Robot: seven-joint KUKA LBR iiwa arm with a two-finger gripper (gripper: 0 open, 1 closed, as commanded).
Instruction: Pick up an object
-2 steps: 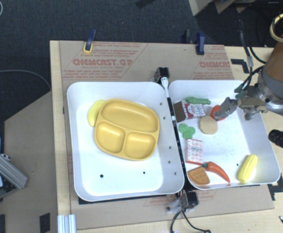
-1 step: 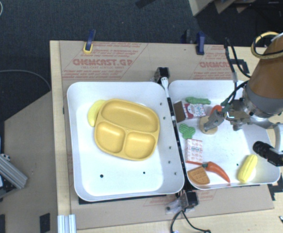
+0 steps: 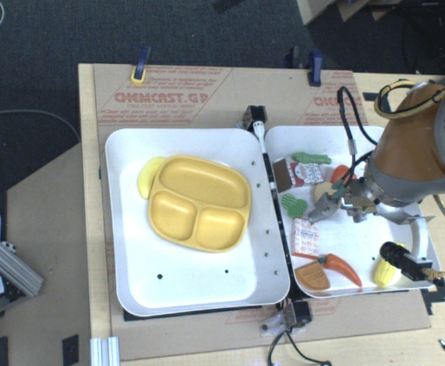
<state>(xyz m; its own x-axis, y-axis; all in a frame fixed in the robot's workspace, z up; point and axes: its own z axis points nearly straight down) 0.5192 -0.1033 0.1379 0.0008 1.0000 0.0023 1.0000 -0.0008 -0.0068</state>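
My gripper (image 3: 325, 205) hangs over the middle of the right bin (image 3: 359, 137), reaching in from the right. Just left of it lies a green leaf-shaped toy (image 3: 293, 204). Below it lies a white sachet with red print (image 3: 306, 239). Nothing shows held in the gripper. Further back are a brown packet (image 3: 282, 175), a red and white packet (image 3: 307, 174) and a green pod (image 3: 311, 158). At the front lie an orange carrot (image 3: 341, 265), a brown bread-like piece (image 3: 312, 278) and a yellow corn toy (image 3: 384, 273).
The left bin (image 3: 130, 227) holds a yellow divided plate (image 3: 199, 202) with a yellow piece (image 3: 148, 175) tucked under its left edge. A black divider rail (image 3: 272, 197) runs between the bins. The arm's orange band (image 3: 413, 147) covers the right bin's far right side.
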